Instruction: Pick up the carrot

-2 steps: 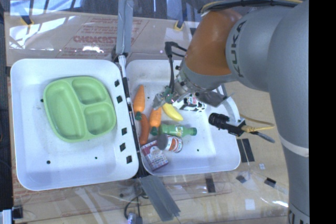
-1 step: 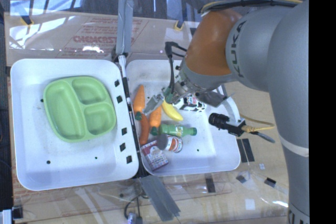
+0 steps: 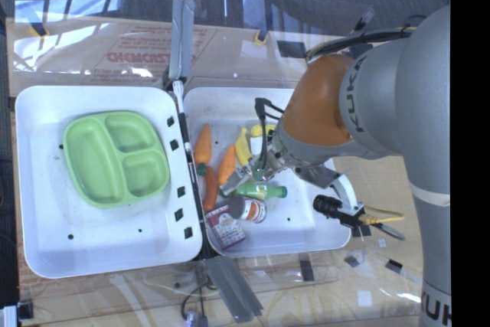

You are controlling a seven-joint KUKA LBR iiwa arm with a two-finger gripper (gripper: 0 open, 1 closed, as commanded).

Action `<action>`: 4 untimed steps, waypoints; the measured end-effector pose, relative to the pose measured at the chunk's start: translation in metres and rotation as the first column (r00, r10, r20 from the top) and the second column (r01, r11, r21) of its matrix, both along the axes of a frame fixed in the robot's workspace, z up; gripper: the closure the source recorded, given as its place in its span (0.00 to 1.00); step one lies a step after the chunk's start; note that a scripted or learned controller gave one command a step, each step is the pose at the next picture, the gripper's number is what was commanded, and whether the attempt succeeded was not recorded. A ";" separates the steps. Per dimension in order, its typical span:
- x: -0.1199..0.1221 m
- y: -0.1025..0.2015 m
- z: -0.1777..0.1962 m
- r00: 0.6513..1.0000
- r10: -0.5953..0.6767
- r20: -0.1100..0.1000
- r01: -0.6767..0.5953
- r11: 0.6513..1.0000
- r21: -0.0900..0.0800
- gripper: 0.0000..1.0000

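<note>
Reaching in from the right, my arm (image 3: 398, 88) bends its grey bulk and orange band over the right bin (image 3: 306, 237), wrist turned down toward the clutter at the bin's middle. Both bins sit side by side on the tabletop (image 3: 92, 50), their inner walls nearly touching. The left bin (image 3: 38, 188) carries a green divided plate (image 3: 116, 158), lying flat and well apart from my work. In the right bin, things crowd toward the left wall, which I judge leaves little room for a clean descent. Several orange carrots lie there; the carrot (image 3: 227, 163) nearest me lies tilted just beside a yellow banana (image 3: 243, 147), another carrot (image 3: 202, 144) closer to the wall. A green bottle (image 3: 260, 191) lies on its side under my wrist, a small can (image 3: 247, 210) beside it. My fingers (image 3: 262, 165) hang among these; whether they are released or clenched, I cannot tell.
</note>
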State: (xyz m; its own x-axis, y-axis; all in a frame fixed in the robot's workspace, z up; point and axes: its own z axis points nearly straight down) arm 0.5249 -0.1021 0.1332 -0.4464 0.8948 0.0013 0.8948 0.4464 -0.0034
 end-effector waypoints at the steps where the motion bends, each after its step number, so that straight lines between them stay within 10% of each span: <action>1: 0.023 0.029 0.058 0.984 -0.178 0.001 0.178 0.984 0.000 0.00; 2: 0.010 0.039 0.058 0.991 -0.133 -0.001 0.133 0.991 0.001 0.00; 3: 0.017 -0.001 -0.041 0.998 -0.058 0.000 0.058 0.998 0.001 0.00; 4: 0.017 -0.001 -0.031 0.999 -0.053 -0.002 0.053 0.999 0.001 1.00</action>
